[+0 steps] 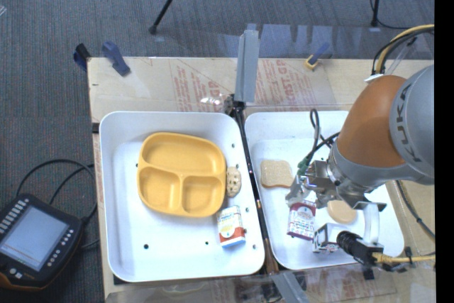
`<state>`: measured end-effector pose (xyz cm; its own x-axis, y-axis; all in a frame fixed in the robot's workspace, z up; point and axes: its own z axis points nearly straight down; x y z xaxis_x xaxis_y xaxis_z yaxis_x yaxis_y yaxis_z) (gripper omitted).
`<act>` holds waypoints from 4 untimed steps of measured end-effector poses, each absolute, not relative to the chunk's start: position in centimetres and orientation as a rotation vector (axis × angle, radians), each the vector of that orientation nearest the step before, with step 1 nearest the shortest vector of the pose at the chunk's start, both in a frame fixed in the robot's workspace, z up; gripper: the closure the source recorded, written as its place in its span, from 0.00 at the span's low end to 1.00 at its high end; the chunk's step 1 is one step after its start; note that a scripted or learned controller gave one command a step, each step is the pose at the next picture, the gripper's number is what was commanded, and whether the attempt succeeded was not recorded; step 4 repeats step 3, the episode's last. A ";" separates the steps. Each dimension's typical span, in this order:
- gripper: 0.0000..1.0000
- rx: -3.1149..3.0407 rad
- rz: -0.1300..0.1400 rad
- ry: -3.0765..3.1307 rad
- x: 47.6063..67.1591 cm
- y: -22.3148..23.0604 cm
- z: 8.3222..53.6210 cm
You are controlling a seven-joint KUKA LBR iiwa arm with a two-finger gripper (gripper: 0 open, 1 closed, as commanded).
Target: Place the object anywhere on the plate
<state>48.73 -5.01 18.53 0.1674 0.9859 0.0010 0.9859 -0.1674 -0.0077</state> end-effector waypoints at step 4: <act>0.00 -1.928 0.005 -2.477 60.0 8.2 21.7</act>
